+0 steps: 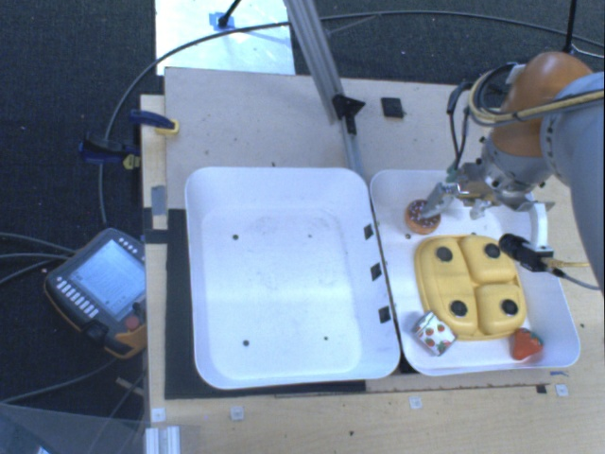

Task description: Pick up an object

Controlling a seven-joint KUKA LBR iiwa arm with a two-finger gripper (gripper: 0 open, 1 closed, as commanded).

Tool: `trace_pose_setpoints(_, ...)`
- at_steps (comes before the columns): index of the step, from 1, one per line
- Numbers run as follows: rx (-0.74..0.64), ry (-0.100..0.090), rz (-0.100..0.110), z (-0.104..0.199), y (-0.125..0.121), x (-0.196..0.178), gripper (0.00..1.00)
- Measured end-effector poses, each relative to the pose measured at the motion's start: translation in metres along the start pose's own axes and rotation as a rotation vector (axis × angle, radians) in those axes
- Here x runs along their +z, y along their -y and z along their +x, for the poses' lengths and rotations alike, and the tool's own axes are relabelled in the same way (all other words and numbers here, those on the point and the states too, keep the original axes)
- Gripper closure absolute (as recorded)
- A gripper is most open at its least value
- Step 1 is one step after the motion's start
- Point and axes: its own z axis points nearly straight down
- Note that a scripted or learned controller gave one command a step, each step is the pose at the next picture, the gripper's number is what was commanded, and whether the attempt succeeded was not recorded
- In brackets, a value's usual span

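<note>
The right bin [565, 348] holds a brown ring-shaped doughnut toy [421, 218], a yellow four-part block [473, 287], a small patterned cube [434, 334] and a red strawberry toy [526, 345]. My gripper [458, 202] hangs over the back of this bin, just right of the doughnut. Its fingers are spread open, and the left fingertip [436, 200] is close to the doughnut's upper edge. Nothing is between the fingers.
The left bin [203, 253] stands beside the right one, joined by black clips [376, 272]. A slanted metal pole [317, 50] crosses the bench behind the bins. A teach pendant [99, 291] and cables lie off the bench at left.
</note>
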Motion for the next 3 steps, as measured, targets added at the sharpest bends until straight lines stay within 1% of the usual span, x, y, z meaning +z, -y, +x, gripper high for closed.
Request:
trace_pose_setpoints(1, 0.000, 0.001, -0.007, 0.000, -0.002, 0.021, 0.00)
trace_pose_setpoints(2, -0.003, 0.002, -0.009, 0.000, -0.003, 0.011, 1.00)
trace_pose_setpoints(3, 0.002, 0.001, -0.008, -0.006, -0.001, -0.035, 1.00)
